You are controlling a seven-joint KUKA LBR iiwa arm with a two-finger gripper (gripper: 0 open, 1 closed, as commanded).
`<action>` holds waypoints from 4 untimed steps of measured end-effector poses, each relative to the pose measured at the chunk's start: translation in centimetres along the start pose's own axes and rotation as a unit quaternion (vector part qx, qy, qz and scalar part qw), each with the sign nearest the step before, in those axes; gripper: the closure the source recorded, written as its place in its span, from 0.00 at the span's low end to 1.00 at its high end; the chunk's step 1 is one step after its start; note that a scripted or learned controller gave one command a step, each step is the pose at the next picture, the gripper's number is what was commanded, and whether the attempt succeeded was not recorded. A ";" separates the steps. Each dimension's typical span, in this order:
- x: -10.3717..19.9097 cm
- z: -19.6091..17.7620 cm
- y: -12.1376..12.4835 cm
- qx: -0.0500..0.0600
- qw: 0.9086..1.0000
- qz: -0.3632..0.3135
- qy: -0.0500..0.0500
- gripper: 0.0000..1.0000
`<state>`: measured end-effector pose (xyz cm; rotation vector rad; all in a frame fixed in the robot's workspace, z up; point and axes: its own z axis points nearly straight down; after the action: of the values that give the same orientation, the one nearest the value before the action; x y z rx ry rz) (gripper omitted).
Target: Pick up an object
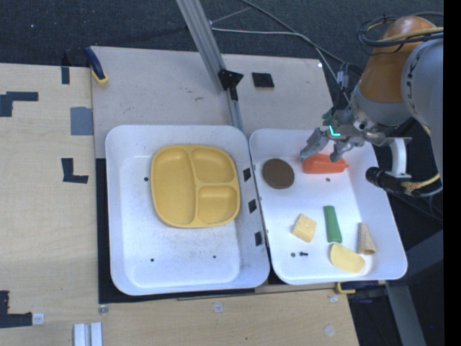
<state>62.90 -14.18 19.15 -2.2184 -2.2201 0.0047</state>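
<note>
My gripper [325,148] hangs over the far end of the right bin [382,215], its fingers spread apart just above an orange-red carrot-like piece [323,166]. Nothing sits between the fingers. A brown round cookie [277,173] lies to the left of that piece. Nearer the front lie a yellow cheese cube [305,228], a green stick [331,223], a tan cone-shaped piece [366,239] and a yellow slice [347,258].
The left bin [126,215] holds a yellow divided plate [195,184]. A metal pole [205,34] slants up from between the bins at the back. The bin walls meet in a ridge [253,193] at the middle.
</note>
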 end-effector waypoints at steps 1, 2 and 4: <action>0.0 -0.1 0.1 -0.001 1.000 0.000 0.000 0.00; 0.8 5.2 -0.7 0.001 1.000 0.000 0.000 0.00; 1.0 8.8 -0.4 -0.005 1.000 -0.001 0.001 1.00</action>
<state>62.46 -13.19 10.36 -2.2202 -2.2271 -0.0090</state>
